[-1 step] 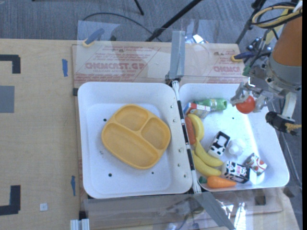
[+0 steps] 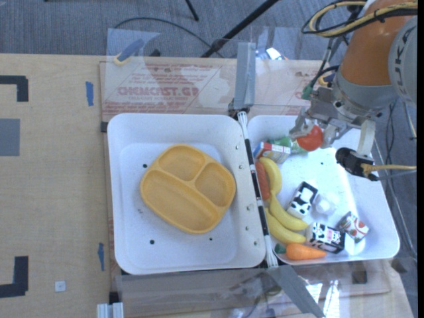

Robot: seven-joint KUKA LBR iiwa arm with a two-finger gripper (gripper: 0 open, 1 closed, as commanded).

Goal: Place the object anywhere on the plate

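Overhead, end effector (image 2: 315, 132) gripping glossy red tomato (image 2: 310, 138)

**What Things Looked Made Of**

The yellow plate (image 2: 188, 188) looked like smooth, matt plastic. The two white bins (image 2: 126, 138) looked like smooth plastic with a soft shine. The bench (image 2: 53, 197) looked like pale, flat wood. The bananas (image 2: 281, 211) and the carrot (image 2: 306, 251) looked like shiny toy plastic. The arm (image 2: 377, 45) had a smooth orange shell and dull grey metal. The floor (image 2: 99, 5) looked like rough grey carpet.
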